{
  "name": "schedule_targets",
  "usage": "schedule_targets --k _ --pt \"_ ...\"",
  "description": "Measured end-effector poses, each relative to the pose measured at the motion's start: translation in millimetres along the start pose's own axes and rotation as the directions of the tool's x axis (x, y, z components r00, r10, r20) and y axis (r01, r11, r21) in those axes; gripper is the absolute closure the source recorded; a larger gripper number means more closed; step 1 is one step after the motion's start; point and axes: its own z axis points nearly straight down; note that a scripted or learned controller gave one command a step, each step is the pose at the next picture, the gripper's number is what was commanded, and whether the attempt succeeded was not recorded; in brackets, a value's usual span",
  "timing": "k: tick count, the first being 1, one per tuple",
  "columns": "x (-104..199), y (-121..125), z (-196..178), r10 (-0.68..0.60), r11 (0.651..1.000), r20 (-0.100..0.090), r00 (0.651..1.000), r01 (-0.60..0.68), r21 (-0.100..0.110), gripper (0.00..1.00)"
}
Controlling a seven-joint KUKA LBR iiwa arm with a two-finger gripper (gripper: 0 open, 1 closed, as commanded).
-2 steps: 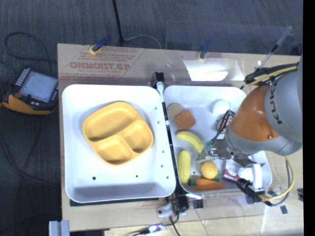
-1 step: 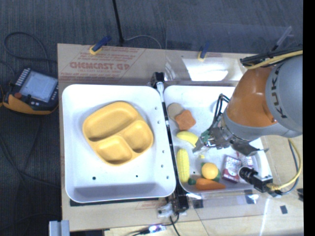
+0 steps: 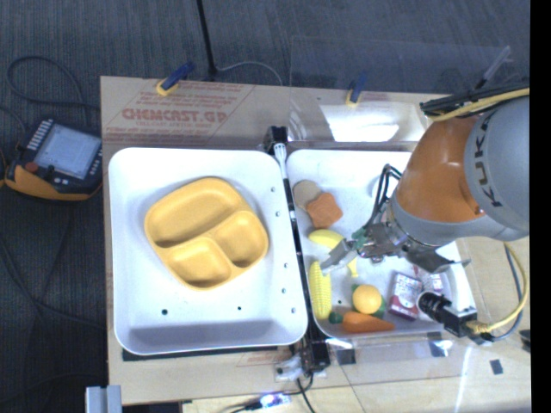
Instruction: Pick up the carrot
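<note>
Two shallow white bins sit side by side on the counter (image 3: 129,136), touching along their inner walls. The counter's brown sheet shows a bare strip behind the bins, with red printing that reads "CHEMCAST GP". Dark carpet surrounds the counter on the left and behind it.

The left bin (image 3: 129,317) has the most open room: a wide white margin runs all round the yellow divided tray (image 3: 205,231), which lies tilted near the middle, its three compartments holding nothing that I can see.

The right bin (image 3: 344,170) is crowded. The arm (image 3: 465,179), grey with an orange band and "KUKA" lettering on its housing, covers much of the bin's right half. The gripper (image 3: 351,252) hangs low over the middle of the bin, fingers spread narrowly, with nothing between them.

Contents of the right bin, big to small: a corn cob (image 3: 320,289) lying along the left wall; the carrot (image 3: 367,323), flat against the front wall, just below the gripper and apart from it; a red and white packet (image 3: 403,296) to the carrot's right, label too small to read; an orange block (image 3: 324,208) toward the back; a yellow lemon (image 3: 324,238) just left of the gripper; a round yellow fruit (image 3: 367,298) touching the carrot.

A handheld pendant (image 3: 56,157) lies on the carpet, left of the counter.
</note>
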Motion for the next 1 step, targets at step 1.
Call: schedule_targets --k 1 --pt "-42.6 -3.9 37.0 -0.246 0.969 0.000 0.969 0.246 0.001 0.00"
